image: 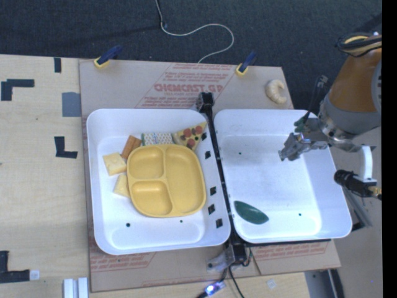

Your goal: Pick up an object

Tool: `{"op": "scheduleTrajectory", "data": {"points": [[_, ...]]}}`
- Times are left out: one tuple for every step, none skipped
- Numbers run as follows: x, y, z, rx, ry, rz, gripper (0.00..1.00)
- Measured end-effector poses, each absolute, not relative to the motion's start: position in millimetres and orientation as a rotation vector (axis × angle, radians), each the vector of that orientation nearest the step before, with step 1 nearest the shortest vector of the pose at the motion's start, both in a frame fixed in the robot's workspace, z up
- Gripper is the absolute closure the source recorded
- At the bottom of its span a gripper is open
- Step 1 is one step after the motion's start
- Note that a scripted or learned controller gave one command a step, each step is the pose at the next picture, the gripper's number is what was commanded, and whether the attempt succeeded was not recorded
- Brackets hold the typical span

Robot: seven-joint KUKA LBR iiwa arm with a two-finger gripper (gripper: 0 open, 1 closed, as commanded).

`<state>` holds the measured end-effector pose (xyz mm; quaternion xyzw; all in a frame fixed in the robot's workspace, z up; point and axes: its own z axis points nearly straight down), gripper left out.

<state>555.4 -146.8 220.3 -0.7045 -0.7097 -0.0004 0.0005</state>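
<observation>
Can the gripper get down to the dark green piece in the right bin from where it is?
Probably yes: the gripper hangs over the same bin, and the green piece lies alone near its front edge.

The wooden bench [37, 185] carries a brown cardboard sheet [180, 85] with red print. On this sheet two white bins stand side by side, the left bin [99, 222] and the right bin [322, 222], touching in the middle. A small pale curved object [276, 90] lies on the bench near the sheet's far right corner. Black tape marks [15, 89] are on the bench at the left.
</observation>
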Motion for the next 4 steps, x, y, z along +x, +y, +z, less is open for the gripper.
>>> {"op": "scheduleTrajectory", "data": {"points": [[588.1, -113.4, 213.5, -2.215, -2.227, 0.0, 1.0], [626.2, -83.0, 212.3, -2.217, -2.227, -0.001, 1.0], [646.7, -69.9, 218.9, -2.218, -2.225, -0.001, 1.0], [642.9, -65.1, 219.7, -2.221, -2.221, 0.003, 1.0]]}}
